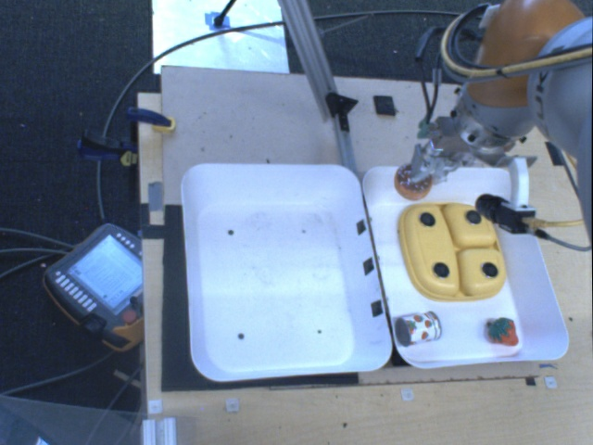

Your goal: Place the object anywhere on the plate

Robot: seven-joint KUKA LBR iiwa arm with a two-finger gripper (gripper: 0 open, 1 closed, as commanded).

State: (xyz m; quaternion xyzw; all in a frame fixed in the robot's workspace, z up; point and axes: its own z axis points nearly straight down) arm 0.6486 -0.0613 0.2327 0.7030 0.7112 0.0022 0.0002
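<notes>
From my remote seat I see the bench (250,109) first, a pale board on dark carpet, carrying the two white bins side by side. The left bin (278,267) is the bigger expanse in my view, its floor bare apart from a few small dark dots. The right bin (537,327) holds everything of interest. The arm (547,54) reaches in from the right, its orange band up near the top corner and its wrist angled down toward the far end of the right bin. Below it lies the yellow plate (454,250), split into four compartments, each with a dark dot in it, sitting in the middle of the right bin. Off the bench at left rests the teach pendant (97,281) on the carpet. At the near end of the right bin a small patterned can (417,327) lies on its side, and well to its right a small red and green object (501,332) sits in the corner. The gripper (422,170) hangs over the far left corner of the right bin, just above a small round brownish object (412,185) that lies on the bin floor beside the plate's far corner, not on the plate. I cannot tell whether the jaws are parted or closed, nor whether they touch that object.
</notes>
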